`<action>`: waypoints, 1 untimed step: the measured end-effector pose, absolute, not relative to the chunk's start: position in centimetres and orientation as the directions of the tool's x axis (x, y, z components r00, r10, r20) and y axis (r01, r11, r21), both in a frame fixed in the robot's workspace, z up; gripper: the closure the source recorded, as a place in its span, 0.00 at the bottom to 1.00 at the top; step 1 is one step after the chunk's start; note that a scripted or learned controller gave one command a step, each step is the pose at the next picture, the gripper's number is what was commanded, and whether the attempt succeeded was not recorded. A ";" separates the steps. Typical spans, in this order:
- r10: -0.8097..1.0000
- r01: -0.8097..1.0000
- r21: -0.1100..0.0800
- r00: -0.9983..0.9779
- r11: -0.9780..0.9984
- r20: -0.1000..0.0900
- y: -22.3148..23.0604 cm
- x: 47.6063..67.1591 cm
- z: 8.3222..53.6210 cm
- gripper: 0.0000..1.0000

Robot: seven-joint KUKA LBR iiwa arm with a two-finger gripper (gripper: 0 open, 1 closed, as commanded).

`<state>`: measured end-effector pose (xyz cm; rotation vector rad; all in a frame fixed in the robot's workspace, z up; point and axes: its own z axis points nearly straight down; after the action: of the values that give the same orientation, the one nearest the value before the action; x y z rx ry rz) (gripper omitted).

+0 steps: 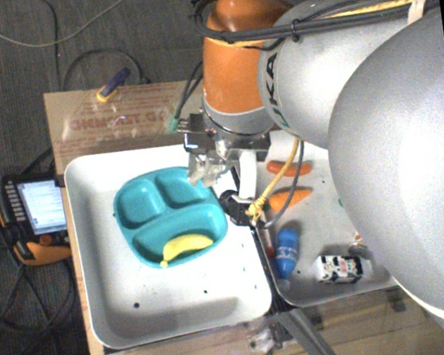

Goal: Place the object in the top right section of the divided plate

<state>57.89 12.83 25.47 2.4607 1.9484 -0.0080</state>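
Note:
A teal divided plate (140, 207) lies in the left white bin (142, 307), with two small sections at the top and one long section below. A yellow banana (186, 246) rests in the long lower section. My gripper (202, 170) hangs under the orange wrist band, over the right edge of the plate's top right section. The wrist hides what lies directly beneath it.
The right bin (308, 238) holds two orange carrots (290, 198), a blue bottle (287, 252) and a small black-and-white toy (339, 268). The grey arm covers most of that bin. A cardboard sheet (115, 118) lies behind the left bin, with a control pendant (34, 211) to its left.

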 end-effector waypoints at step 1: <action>0.963 0.963 -0.007 0.271 -0.271 -0.004 13.4 48.3 18.4 1.00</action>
<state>48.25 13.45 18.42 2.5067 1.8990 -0.0125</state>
